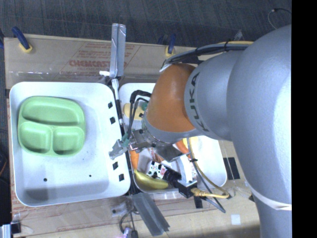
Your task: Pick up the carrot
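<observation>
The grey KUKA arm (247,88) reaches in from the right and covers most of the right white bin (218,155), its orange band (168,103) hanging over the bin's middle. The gripper (151,157) sits low inside that bin, buried under the wrist, so whether it is spread or pressed together cannot be told. A sliver of orange (182,145) shows just beside the wrist near the bin's centre; this looks like the carrot, mostly hidden by the arm, and nothing shows it pinched. A yellow banana (148,181) lies along the near wall of the same bin, below the gripper. The left white bin (64,182) holds a green divided tray (52,125) toward its far left corner, well apart from the arm.
</observation>
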Robot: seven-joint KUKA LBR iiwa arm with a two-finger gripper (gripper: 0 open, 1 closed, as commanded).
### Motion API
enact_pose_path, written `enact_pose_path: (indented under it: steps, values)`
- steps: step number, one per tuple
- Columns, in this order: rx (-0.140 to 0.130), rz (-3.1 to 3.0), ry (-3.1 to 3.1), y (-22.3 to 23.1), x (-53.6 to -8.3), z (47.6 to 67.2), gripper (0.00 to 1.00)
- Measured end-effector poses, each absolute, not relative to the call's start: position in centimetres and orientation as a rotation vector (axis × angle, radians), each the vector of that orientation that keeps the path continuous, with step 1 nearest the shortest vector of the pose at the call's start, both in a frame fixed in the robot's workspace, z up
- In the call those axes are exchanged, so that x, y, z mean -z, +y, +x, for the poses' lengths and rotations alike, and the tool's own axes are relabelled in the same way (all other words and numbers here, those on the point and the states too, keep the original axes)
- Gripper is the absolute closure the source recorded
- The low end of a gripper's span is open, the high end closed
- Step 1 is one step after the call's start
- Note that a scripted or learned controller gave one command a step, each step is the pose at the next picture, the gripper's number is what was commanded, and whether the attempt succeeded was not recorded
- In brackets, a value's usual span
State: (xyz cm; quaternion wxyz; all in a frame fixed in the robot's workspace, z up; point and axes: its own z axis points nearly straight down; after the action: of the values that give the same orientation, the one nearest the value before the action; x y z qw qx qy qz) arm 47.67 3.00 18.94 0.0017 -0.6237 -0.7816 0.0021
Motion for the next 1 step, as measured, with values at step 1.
enact_pose_path:
  steps: [1]
  values:
    - [-0.010,-1.953,-2.453,2.93,-19.73,47.79,1.00]
